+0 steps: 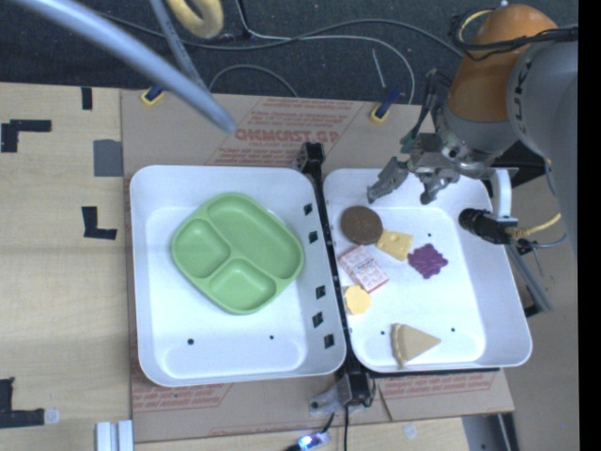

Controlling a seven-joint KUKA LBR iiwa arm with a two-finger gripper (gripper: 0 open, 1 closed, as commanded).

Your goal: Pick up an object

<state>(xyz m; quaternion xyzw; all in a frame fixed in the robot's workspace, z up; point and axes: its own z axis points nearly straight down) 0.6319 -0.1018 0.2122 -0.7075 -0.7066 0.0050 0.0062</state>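
Note:
My gripper (409, 186) hangs over the back of the right bin (488, 318), fingers spread apart and nothing between them. Below and to its left lies a brown round cookie (361, 224). Next to that sit a yellow cheese piece (395, 244), a purple grape bunch (428, 260), a pink-and-white packet (363, 269), a small yellow piece (357, 300) and a tan wedge (412, 342) near the front.
The left bin (160, 346) holds a green divided plate (238, 252). A black clip divider (324, 252) runs between the bins. A grey pole (122, 40) crosses the upper left. Cables lie behind the bins.

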